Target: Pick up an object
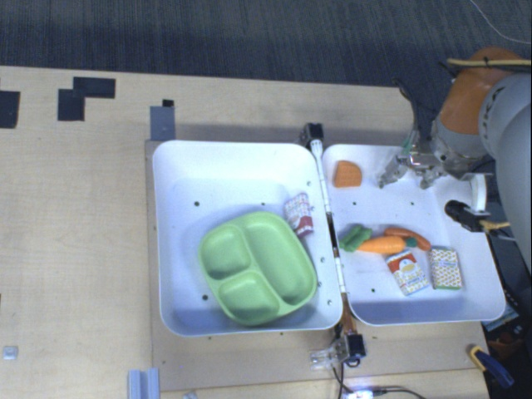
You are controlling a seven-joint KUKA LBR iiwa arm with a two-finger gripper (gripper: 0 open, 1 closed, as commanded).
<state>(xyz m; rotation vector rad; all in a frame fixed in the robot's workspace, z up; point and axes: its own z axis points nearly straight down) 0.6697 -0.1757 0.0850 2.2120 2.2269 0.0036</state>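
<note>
My gripper (409, 175) hangs over the back of the right bin (465, 310), fingers spread apart and nothing between them, so it is open. An orange chunk (347, 174) lies to its left near the bin's back corner. Further forward lie a green vegetable (356, 237), an orange carrot (385, 244) and a second orange-red piece (411, 237) behind it. Two small cartons rest near the front: a red-and-white one (407, 271) and a pale green-patterned one (445, 268).
The left bin (179, 223) holds a green divided plate (258, 266) and a small red-and-white packet (298, 214) against its right wall. The arm's grey body and orange band (472, 98) stand at the right edge, above the right bin's far corner.
</note>
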